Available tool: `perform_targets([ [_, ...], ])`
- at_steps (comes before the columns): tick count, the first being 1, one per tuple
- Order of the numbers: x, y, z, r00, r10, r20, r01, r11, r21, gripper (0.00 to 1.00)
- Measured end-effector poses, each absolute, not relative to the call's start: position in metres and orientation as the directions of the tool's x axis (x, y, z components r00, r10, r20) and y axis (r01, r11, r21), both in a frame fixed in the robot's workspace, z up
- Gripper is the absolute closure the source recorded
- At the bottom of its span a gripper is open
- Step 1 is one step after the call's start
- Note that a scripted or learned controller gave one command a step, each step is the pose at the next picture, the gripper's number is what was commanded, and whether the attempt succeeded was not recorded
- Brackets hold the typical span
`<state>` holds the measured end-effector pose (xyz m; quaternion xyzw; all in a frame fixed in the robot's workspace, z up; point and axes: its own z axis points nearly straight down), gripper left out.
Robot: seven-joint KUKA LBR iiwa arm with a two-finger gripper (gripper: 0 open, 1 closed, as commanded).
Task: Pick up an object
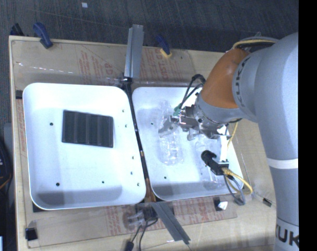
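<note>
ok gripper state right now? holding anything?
Gripper: over the right bin, down among the clear plastic items. Open or shut cannot be told, nor whether it holds anything.

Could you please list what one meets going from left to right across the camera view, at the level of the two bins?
Left bin → dark ribbed rectangular block lying in it → right bin → clear plastic items in that bin → end effector above the right bin → grey arm with orange band.
</note>
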<state>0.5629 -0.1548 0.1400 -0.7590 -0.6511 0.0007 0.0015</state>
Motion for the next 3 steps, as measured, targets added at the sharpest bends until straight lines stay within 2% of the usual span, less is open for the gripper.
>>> perform_targets([
  [1,0.547,-0.164,0.122,0.219,0.976,0.001,0.976,-0.219,-0.004,0.00],
  [2,0.569,-0.140,0.092,0.052,0.999,0.003,0.999,-0.052,-0.007,0.00],
  [3,0.597,-0.160,0.155,0.034,0.999,0.001,0.999,-0.034,-0.002,0.00],
])
